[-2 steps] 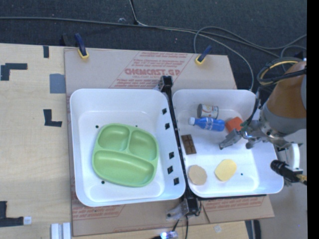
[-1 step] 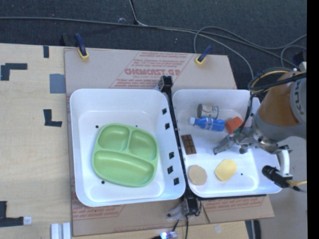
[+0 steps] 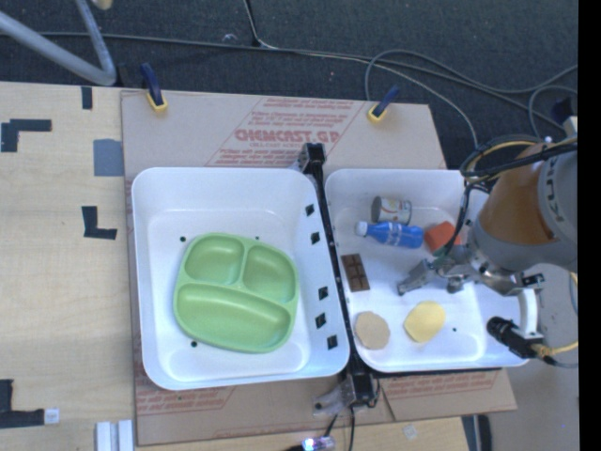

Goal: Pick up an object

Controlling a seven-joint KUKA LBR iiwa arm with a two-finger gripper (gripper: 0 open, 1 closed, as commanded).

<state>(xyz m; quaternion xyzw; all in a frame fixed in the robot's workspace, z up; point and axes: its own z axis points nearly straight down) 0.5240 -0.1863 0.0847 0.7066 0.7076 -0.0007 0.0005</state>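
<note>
Bins sit side by side on the cardboard-topped bench. Nearest me in the right white bin lie a tan round cookie-like disc and a yellow lemon-shaped lump, just apart, with bare floor around them. The grey two-finger gripper hangs above mid-bin, fingers spread and holding nothing. A brown chocolate bar hugs the dividing wall. Farther back lie a blue bottle, an orange object and a small grey can. The left white bin holds a green sectioned plate.
</note>
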